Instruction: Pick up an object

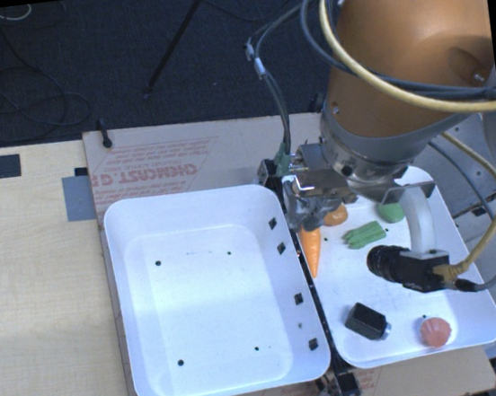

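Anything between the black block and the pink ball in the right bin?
Nothing: camera view shows bare white bin floor between the black rectangular block and the pink round ball.

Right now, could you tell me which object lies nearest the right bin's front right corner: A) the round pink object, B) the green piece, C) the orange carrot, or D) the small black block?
A: the round pink object sits by the front right corner of the right bin, while the small black block lies further left.
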Robot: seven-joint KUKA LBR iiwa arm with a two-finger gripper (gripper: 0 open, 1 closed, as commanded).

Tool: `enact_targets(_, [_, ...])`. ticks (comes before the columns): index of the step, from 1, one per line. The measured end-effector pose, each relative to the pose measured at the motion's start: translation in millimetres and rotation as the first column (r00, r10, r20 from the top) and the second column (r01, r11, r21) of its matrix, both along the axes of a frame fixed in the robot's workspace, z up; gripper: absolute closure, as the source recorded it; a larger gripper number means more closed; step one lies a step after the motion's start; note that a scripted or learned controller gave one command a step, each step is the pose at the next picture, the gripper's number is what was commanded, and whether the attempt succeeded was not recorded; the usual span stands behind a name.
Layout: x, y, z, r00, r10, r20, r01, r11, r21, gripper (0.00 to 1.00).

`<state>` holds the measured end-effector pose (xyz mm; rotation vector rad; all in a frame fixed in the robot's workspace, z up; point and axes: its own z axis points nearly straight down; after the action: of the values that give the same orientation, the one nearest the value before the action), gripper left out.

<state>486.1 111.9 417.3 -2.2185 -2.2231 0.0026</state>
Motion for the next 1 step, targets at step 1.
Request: enact_targets(1, [-11.0,-5.7,-15.9,1.000,-0.002,-0.003,0.002,1.000,-0.001,1.00])
